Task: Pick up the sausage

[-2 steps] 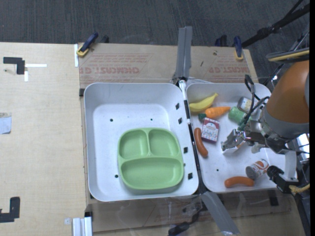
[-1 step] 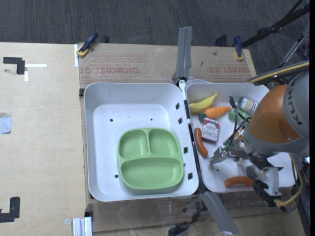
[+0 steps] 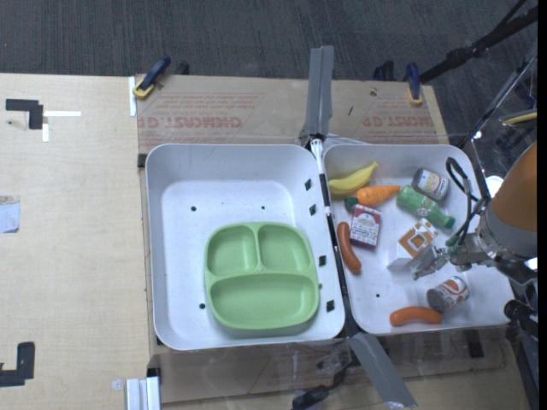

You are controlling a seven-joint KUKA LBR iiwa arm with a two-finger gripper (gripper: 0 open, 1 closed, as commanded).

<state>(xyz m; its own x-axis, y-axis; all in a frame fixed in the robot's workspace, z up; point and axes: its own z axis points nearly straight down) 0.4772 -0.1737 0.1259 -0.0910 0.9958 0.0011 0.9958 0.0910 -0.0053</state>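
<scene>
The sausage point(image 3: 348, 246), a reddish-brown link, lies along the left wall of the right bin point(image 3: 381, 314), just left of a red box point(image 3: 366, 226). My gripper point(image 3: 424, 264) hangs low over the middle of the right bin, well to the right of the sausage and apart from it. It sits between an orange-and-white box point(image 3: 416, 238) and a small tin point(image 3: 448, 293). Nothing shows in its grasp. The arm's orange band point(image 3: 521, 196) is at the right edge.
The right bin also holds a banana point(image 3: 354, 178), a carrot point(image 3: 377, 195), a green bottle point(image 3: 425, 207), a jar point(image 3: 431, 183) and an orange link-shaped piece point(image 3: 415, 316) near the front. A green divided plate point(image 3: 260, 276) lies in the left bin point(image 3: 171, 229).
</scene>
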